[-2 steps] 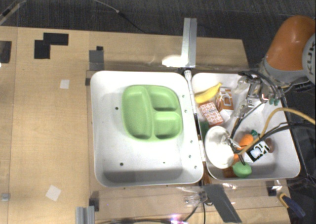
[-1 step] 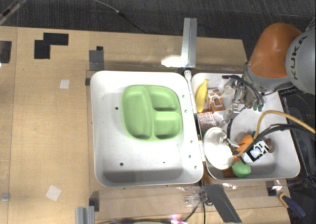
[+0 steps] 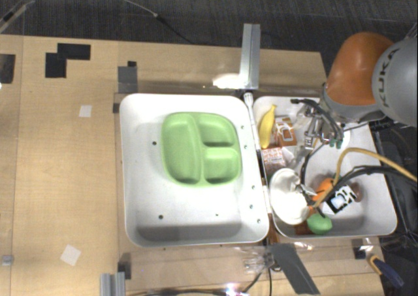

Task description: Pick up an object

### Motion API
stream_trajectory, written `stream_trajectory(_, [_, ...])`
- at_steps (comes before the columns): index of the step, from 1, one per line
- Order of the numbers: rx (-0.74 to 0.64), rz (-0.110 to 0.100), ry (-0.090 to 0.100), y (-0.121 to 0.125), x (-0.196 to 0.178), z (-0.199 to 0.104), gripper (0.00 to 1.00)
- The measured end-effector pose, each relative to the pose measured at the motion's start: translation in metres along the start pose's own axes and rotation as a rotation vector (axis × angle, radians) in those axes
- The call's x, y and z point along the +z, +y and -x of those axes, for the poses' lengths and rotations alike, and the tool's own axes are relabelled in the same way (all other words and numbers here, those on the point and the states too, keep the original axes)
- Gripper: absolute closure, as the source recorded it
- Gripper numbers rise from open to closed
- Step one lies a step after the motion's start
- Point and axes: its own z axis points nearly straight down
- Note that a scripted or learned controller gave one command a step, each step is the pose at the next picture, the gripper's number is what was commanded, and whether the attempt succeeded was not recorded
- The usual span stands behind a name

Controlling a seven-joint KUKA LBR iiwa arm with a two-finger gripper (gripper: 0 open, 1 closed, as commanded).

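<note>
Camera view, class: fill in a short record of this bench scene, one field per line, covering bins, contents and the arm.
left bin: holds a green divided tray
right bin: banana, white bowl, green round item, orange item, small packets
arm: reaches over the right bin
claw: low, beside the white bowl; grip state unclear

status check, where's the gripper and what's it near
Gripper low in right bin, over white bowl. Nothing seen held. Banana, green ball, packets crowd close. Green tray sits alone in left bin.
</note>
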Motion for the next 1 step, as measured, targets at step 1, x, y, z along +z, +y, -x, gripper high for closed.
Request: stream_trajectory(1, [0.066,0.0,-0.01,-0.0024,-0.0014,-0.0213,0.0])
